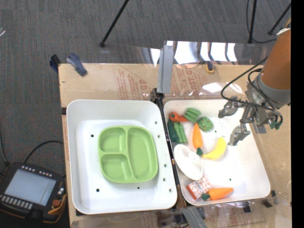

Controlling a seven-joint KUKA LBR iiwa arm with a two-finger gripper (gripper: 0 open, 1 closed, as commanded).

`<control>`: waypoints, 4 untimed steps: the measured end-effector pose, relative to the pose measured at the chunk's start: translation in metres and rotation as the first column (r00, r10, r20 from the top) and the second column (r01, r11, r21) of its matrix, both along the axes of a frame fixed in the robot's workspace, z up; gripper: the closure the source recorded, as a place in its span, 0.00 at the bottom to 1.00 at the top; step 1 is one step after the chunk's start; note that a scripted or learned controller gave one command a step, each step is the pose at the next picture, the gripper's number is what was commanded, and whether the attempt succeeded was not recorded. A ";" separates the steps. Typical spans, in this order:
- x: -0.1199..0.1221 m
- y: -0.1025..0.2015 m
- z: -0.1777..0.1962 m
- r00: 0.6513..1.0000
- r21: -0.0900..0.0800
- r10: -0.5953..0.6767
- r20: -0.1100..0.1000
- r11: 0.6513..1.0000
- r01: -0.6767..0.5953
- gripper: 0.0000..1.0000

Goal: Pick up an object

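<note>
My gripper (pixel 232 125) hangs over the right bin (pixel 247 167), near its upper right part, with its two fingers spread apart and nothing between them. Just left and below it lies a yellow banana (pixel 216 149). Further left are an orange carrot (pixel 197 136), a green broccoli (pixel 205 124), a green bean bunch (pixel 192 114), a dark green cucumber (pixel 176 132) and a small red-orange piece (pixel 175 118). A white plate (pixel 188 162) lies lower left. A red carton (pixel 196 189) and a second carrot (pixel 219 193) sit at the front edge.
The left bin (pixel 85 115) holds a light green divided plate (pixel 128 154). A metal post (pixel 165 70) stands behind the bins. A teach pendant (pixel 29 190) lies on the floor at lower left. The right bin's right half has bare floor.
</note>
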State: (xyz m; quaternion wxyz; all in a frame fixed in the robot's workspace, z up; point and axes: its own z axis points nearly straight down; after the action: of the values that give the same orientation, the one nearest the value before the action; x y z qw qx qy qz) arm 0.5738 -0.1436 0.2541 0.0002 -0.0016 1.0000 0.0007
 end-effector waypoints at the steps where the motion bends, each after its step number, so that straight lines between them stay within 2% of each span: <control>1: 0.009 0.025 -0.114 0.998 0.002 -0.069 -0.013 0.998 0.069 0.00; 2: 0.004 0.034 -0.160 0.979 -0.007 -0.203 0.014 0.979 0.203 0.00; 3: 0.000 0.025 -0.162 0.972 0.000 -0.236 0.009 0.972 0.236 0.00; 4: 0.001 0.027 -0.151 0.973 0.000 -0.229 0.009 0.973 0.229 1.00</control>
State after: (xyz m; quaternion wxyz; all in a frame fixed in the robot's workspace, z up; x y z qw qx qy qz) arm 0.5752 -0.1168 0.1032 0.0049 0.1136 0.9935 0.0002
